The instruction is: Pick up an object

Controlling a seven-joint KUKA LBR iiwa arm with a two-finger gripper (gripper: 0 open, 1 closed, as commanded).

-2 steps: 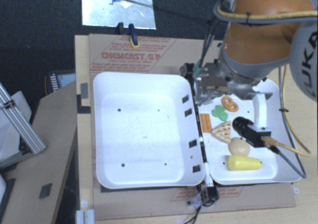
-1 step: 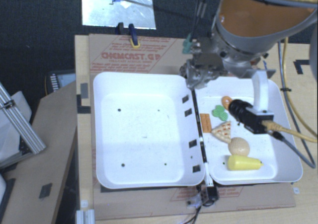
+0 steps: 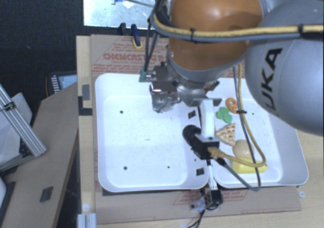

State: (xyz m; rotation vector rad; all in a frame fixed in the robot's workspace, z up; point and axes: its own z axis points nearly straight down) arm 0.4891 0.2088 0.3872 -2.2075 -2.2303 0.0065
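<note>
Objects in the right bin [image 3: 298, 169]: orange ring [image 3: 231, 104], green piece [image 3: 224, 116], pizza slice [image 3: 226, 133], yellow item [image 3: 249, 167]. Tool [image 3: 163, 101] hangs over the left bin [image 3: 109, 121]; finger state cannot be determined.

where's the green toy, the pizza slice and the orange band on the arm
green toy [image 3: 224, 115], camera view, its middle
pizza slice [image 3: 226, 134], camera view, its spotted top face
orange band [image 3: 215, 17], camera view, its rounded top

Both bins are white: the left bin [image 3: 131, 171] carries a few small dark dots, the right bin [image 3: 288, 171] holds an orange ring [image 3: 231, 104], a green piece [image 3: 224, 116], a tan wedge speckled with red [image 3: 226, 133] and a yellow item [image 3: 248, 167]. The cardboard sheet [image 3: 121, 56] beneath is brown with red lettering. The arm's band [image 3: 212, 14] is orange.
</note>
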